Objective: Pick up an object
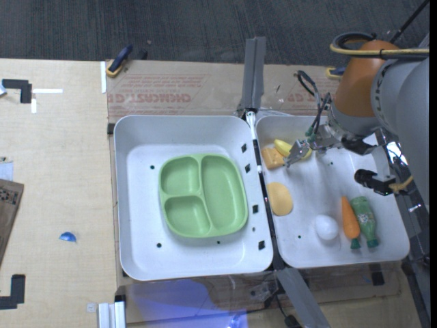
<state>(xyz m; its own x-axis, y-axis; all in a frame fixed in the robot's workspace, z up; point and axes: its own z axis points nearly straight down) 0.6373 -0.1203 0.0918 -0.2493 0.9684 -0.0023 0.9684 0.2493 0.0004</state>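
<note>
The right bin (382, 251) holds several small objects. A yellow banana-like piece (282, 146) and an orange-yellow piece (271, 158) lie at its far left corner. My gripper (298, 152) hangs low right beside the yellow piece, touching or nearly touching its right end. Nearer the front lie a tan round piece (279, 198), a white ball (327, 227), an orange carrot (349, 217) and a green bottle (366, 221). Nothing is visibly lifted off the bin floor.
The left bin (136, 251) holds a green divided plate (203, 195). A ridge (258, 176) separates the two bins. The grey arm with its orange band (358, 80) reaches over the right bin's far right corner, with cables trailing around it.
</note>
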